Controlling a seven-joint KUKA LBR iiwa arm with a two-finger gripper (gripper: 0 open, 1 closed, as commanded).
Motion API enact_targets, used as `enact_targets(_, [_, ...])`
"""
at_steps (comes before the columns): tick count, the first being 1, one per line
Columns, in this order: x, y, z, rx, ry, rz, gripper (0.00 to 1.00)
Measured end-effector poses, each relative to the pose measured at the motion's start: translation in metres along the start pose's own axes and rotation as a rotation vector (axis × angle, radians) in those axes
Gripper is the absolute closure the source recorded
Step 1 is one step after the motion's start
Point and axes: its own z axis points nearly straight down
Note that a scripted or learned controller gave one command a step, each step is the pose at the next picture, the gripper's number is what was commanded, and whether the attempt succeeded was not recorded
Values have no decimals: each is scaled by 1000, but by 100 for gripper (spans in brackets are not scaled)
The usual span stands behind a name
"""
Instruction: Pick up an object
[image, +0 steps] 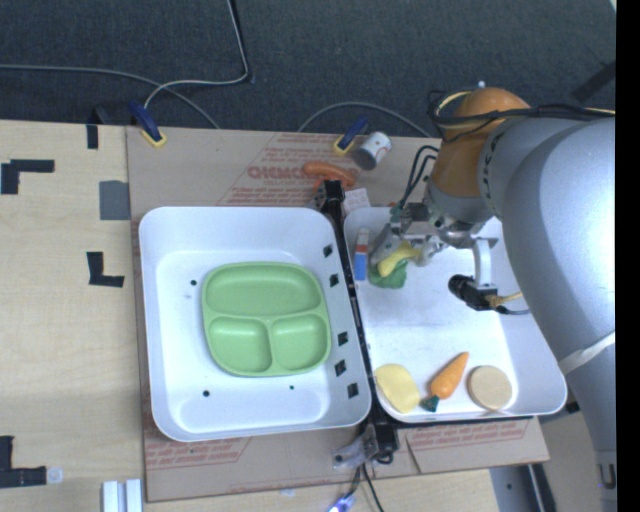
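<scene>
From my station I saw the arm (560, 220) reaching in from the right, its orange band above the wrist, with the tool (405, 245) lowered into the far end of the right bin (500, 335). Directly at the tool sat a yellow and green object (390, 268), looking like a toy corn cob or similar; it touched or lay just under the tool, but I could not tell whether the tool was released or clenched, nor whether the object sat between the fingers. A small blue item (360, 262) stood just beside it, against the wall between the bins.

At the near end of the same bin lay three more things in a row: a pale yellow piece (397, 386), a toy carrot (449, 374) tilted with its green tip toward the yellow piece, and a round tan disc (490, 387).

The left bin (170, 300) held a green divided plate (266, 317), lying flat near its middle.

Behind the bins, on the cardboard-covered tabletop (60, 300), lay an orange sausage-shaped item (328, 171) and a small grey cylinder (371, 150).
</scene>
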Motion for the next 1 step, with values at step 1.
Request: enact_targets(1, [8, -2, -6, 11, 17, -2, 100])
